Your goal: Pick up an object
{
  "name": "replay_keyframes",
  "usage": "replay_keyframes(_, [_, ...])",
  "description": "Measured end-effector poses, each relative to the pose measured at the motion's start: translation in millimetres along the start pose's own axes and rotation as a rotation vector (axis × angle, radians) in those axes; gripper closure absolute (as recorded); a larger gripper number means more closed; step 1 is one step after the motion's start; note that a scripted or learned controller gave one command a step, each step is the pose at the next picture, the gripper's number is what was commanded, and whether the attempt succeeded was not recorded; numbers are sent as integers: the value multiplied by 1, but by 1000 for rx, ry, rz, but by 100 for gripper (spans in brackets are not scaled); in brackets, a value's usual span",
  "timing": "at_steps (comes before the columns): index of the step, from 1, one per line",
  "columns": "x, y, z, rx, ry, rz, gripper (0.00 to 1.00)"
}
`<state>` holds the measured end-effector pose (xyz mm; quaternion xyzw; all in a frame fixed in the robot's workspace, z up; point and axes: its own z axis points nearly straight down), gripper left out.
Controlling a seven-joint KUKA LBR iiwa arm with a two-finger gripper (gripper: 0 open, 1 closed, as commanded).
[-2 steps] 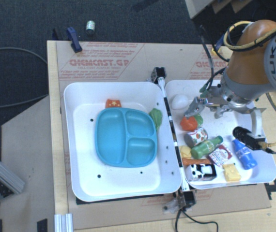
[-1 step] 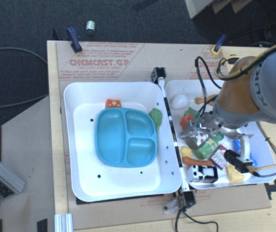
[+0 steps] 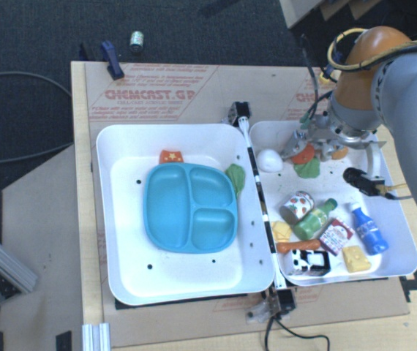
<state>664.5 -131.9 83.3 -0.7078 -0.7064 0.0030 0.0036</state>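
Note:
My gripper [image 3: 309, 142] is low over the far end of the right bin [image 3: 406, 248], under the grey wrist and orange band. Right below it lie a red-orange toy [image 3: 303, 154] and a green toy [image 3: 309, 169]; whether the gripper touches them I cannot tell. A white ball [image 3: 269, 160] rests just to their left. Nearer the front of this bin are a green bottle [image 3: 314, 219], a blue bottle [image 3: 367, 230], a red packet [image 3: 334, 236], a yellow cheese wedge [image 3: 355, 258], a carrot [image 3: 300, 246] and a black-and-white cow toy [image 3: 309, 263].
The left bin [image 3: 121, 269] holds a blue divided plate [image 3: 191, 206], a green leaf [image 3: 235, 178] at its right wall and a small orange piece [image 3: 170, 156] at the back. A black clip [image 3: 241, 111] sits where the bins meet.

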Motion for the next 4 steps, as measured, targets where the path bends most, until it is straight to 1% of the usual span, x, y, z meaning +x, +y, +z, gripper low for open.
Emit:
replay_keyframes(1, [31, -61, 0, -8, 0, -2, 0])
replay_keyframes(2, [28, -12, -6, -11, -2, -3, 0])
replay_keyframes(3, [28, -12, -16, -12, -3, -4, 100])
replay_keyframes(4, [99, -75, -101, -9, 0, -4, 100])
